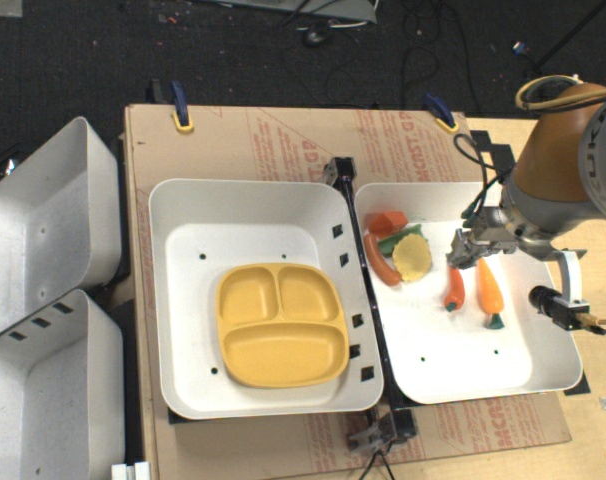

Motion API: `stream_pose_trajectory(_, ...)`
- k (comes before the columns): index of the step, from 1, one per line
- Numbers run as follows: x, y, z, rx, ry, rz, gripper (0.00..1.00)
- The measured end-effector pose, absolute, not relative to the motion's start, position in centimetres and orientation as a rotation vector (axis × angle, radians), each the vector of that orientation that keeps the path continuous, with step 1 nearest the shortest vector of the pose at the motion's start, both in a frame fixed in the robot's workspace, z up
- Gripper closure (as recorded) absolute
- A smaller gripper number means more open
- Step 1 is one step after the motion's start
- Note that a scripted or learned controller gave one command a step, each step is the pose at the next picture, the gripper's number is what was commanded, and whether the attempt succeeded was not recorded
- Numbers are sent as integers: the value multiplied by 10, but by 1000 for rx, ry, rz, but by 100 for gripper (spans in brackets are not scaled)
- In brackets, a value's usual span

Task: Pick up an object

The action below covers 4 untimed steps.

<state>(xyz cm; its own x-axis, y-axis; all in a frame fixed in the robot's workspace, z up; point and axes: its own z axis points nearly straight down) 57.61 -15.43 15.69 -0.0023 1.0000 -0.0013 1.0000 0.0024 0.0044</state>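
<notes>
Two shallow white bins, the left bin (pixel 173 298) and the right bin (pixel 463 368), look like smooth, faintly glossy moulded plastic, resting on a matt brown cardboard sheet (pixel 263 133) printed with red lettering. A yellow divided tray (pixel 282 325) has a smooth, satin plastic finish. The toy vegetables, among them an orange carrot (pixel 490 290), appear to be shiny plastic. The arm's orange band (pixel 563 143) is glossy; the end effector (pixel 470 250) looks like dull grey metal.

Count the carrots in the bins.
2, both in the right bin: a darker carrot just below the gripper and a lighter carrot right of it. The pile by the divider may hide more.
</notes>
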Motion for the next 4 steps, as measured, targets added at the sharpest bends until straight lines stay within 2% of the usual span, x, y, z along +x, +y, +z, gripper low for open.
stream_pose_trajectory(1,575,-148,219,2213,2221,5,100)
stream_pose_trajectory(2,576,-148,224,2217,2223,1,100)
stream_pose_trajectory(4,596,-36,216,2212,2230,4,100)
